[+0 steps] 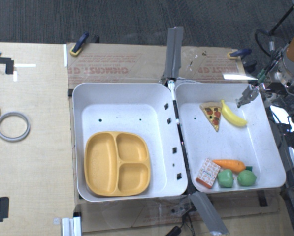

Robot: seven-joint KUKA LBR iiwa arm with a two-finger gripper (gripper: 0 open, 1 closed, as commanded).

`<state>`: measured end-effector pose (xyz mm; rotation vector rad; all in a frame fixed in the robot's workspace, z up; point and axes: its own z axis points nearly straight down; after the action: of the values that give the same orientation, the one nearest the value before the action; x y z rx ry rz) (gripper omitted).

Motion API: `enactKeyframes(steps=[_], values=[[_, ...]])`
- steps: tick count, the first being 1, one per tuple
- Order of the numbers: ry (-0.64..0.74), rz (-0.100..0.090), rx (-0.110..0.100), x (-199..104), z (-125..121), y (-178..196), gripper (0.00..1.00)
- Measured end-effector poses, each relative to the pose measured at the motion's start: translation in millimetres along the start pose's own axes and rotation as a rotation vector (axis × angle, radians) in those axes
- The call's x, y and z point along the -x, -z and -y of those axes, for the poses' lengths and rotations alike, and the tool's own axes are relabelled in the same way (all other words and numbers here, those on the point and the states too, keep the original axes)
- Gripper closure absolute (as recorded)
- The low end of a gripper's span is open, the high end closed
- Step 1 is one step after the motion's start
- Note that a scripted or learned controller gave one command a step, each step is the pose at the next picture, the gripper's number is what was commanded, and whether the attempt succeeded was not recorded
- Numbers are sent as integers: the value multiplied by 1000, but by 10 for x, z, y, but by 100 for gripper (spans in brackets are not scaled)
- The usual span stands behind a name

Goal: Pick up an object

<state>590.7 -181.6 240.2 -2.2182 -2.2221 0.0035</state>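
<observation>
The banana (233,116) lies in the right bin (265,146) toward one o'clock, just beside the pizza slice (212,115). My gripper (246,97) hovers at the banana's two o'clock, clamped on nothing; its spread I cannot tell. I should descend centred across the banana's width, clear of the slice.

Cardboard sheet (137,63), red print upside down, reading roughly "CHEMCAST GP"
</observation>
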Motion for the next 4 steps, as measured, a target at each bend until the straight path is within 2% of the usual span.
enactKeyframes(steps=[1, 2, 3, 4], values=[[-150, 7, 20, -127, -227, -1306, 0], [-70, 13, 30, -321, -221, -1337, 0], [11, 13, 31, -600, -287, -1340, 0], [9, 14, 31, -585, -287, -1251, 100]])
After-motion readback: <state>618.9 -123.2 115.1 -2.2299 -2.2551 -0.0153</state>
